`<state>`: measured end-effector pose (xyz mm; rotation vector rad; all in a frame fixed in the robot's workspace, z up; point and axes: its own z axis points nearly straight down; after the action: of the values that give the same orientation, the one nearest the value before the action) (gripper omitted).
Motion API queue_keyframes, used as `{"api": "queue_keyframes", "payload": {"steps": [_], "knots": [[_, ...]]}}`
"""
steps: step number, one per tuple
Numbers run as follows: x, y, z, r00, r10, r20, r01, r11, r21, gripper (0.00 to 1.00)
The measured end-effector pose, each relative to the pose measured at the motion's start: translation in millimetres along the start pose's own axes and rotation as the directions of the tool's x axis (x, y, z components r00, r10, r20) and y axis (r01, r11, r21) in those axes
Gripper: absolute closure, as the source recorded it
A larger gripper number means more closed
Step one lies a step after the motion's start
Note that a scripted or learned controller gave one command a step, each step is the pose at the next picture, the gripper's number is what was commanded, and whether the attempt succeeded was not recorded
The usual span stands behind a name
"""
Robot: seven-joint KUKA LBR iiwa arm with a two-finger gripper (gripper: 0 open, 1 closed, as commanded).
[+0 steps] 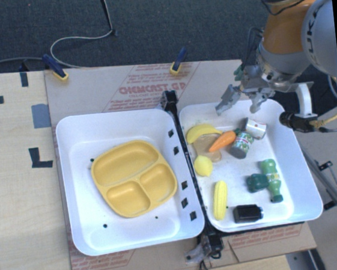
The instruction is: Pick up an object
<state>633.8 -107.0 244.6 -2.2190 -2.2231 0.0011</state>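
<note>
So the claw (241, 101) hangs spread wide with nothing in it, over the far edge of the right bin (299, 165). Just below it sit a small tin can (245, 139) and a carrot (222, 141), touching. The can looks stiff and light but probably slick, so I'd pinch across its sides. Further below: one banana (200, 132), one lemon (203, 166), one corn cob (220, 199), one green toy (265, 179), one black block (247, 213). Way off left, one yellow divided tray (134, 176) in the other bin (78, 190).
</note>
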Motion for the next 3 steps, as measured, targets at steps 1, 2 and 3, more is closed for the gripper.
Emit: {"api": "queue_keyframes", "payload": {"steps": [1, 2, 3], "knots": [[-38, -22, 90, 1.0, 0.001, 0.0, -0.001, 1.0, 0.003, 0.0], [-28, -2, 142, 1.0, 0.001, 0.0, -0.001, 1.0, -0.001, 0.0], [-27, -3, 133, 1.0, 0.0, -0.001, 0.0, 1.0, 0.002, 1.0]]}}
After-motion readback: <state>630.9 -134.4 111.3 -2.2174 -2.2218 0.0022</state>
